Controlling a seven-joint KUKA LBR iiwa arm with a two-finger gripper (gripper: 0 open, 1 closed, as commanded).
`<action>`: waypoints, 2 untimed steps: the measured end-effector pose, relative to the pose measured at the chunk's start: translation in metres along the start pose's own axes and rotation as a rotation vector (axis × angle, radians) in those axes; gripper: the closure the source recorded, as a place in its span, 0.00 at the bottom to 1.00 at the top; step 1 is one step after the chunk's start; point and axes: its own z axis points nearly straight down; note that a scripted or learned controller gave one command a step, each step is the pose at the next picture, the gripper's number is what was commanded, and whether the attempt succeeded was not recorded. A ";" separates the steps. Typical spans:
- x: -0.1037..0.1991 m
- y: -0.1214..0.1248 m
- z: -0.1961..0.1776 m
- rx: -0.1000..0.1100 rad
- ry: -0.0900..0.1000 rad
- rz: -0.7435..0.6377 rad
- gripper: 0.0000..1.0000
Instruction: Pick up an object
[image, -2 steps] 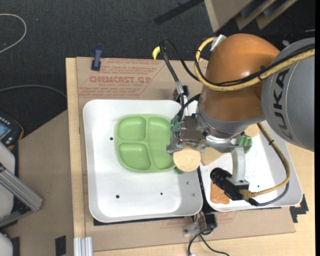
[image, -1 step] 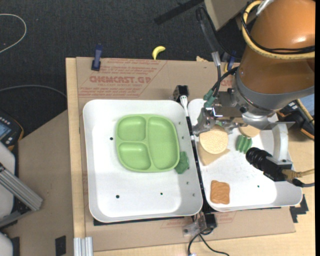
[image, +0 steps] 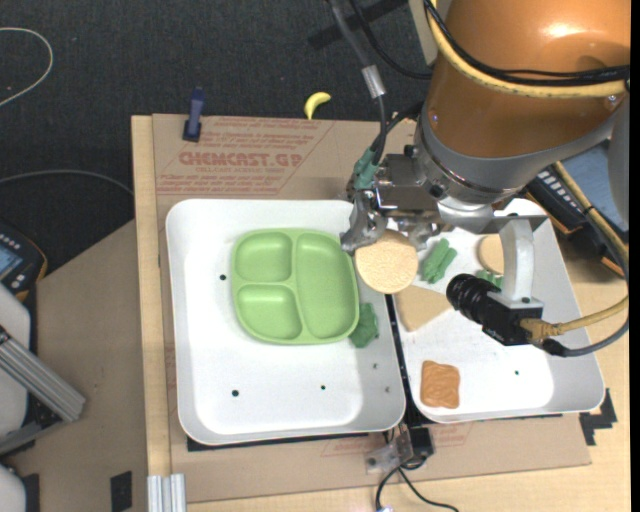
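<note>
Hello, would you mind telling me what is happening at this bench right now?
The grey and orange robot arm reaches in over the two shallow white bins, its gripper low over the seam between them. A round tan cookie-like disc sits right at the gripper; whether it is gripped is unclear. The left bin holds a light green divided plastic plate with a small dark green piece beside it. The right bin holds a brown toast-like square and another green piece.
</note>
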 end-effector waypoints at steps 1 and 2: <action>0.064 0.000 -0.044 0.000 0.001 -0.001 1.00; 0.089 -0.001 0.030 0.015 -0.005 0.003 1.00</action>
